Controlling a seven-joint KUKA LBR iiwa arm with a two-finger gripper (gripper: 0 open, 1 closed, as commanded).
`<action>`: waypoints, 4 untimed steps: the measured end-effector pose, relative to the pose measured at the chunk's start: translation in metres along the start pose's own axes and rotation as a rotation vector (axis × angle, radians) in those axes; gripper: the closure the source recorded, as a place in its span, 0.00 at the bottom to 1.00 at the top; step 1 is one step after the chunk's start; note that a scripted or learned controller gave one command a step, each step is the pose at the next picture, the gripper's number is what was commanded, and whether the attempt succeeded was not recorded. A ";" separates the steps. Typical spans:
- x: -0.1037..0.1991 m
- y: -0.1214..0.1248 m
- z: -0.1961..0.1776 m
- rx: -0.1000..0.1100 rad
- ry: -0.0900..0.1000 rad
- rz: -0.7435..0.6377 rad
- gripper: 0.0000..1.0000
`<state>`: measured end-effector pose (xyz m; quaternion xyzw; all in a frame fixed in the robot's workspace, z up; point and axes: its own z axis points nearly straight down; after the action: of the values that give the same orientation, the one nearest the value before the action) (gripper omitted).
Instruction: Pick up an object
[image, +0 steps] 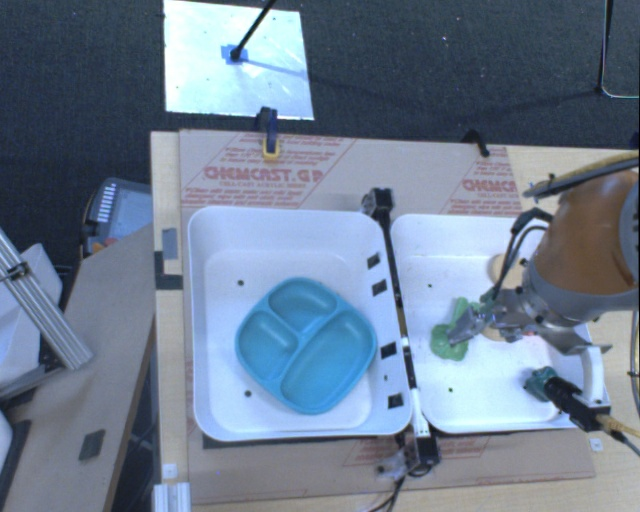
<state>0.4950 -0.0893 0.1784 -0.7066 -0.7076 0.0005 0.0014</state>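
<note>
1. 2 shallow white bins are seen side by side on the bench (165, 190), over a pale sheet (260, 172) printed "CHEMCAST GP".
2. Left bin (260, 240): 1 blue divided plate (305, 345) with 3 compartments is recorded. It lies flat, turned at an angle to the bin walls, and sits toward the near edge, closer to the right wall than to the left.
3. Right bin (450, 260): 1 green object (447, 343) is noted on the floor, in the left half of the bin, near the wall shared with the left bin and somewhat nearer the near edge than the far edge. Its shape is soft and irregular; a closer name cannot be given.
4. A small tan round thing (497, 268) is seen toward the far edge of the right bin, partly hidden by the arm.
5. The arm (590, 240), with its orange band, is reached in over the right edge of the right bin.
6. The gripper (472, 322) is placed low, at the right side of the green object and touching or just beside it.
7. Grip state: it cannot be told whether the gripper is released or clenched, and a hold on the green object cannot be confirmed.
</note>
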 end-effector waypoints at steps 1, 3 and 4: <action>0.004 -0.007 0.045 0.001 0.000 0.001 0.00; 0.008 0.005 -0.026 -0.010 -0.002 -0.003 1.00; 0.008 0.006 -0.049 -0.008 -0.002 -0.002 1.00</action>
<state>0.5015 -0.0812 0.2276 -0.7057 -0.7085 -0.0015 -0.0021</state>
